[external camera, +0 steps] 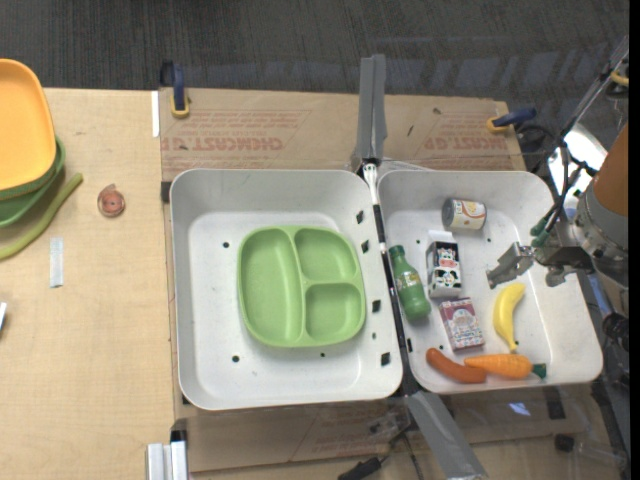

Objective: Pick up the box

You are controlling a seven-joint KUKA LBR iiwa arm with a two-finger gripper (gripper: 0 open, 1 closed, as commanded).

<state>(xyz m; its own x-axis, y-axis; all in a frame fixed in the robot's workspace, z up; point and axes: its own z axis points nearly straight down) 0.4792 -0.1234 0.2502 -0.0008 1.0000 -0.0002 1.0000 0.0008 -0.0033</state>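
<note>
Right bin [590, 363]: box [461, 325] lies flat near centre, long axis near-to-far, far end tilted slightly left. Cow-print carton [444, 268] just beyond; banana [507, 313] to right; carrot [505, 366] nearer. Gripper [532, 265] hovers right of box, fingers spread, holding nothing. Green plate [301, 286] in left bin [195, 298].

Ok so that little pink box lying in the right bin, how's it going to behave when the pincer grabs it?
The pink box lies flat, so it probably won't roll or tip. It looks like thin cardboard: likely light, perhaps crushable. A black-and-white carton and a sausage sit close by, so a push may nudge them.
</note>
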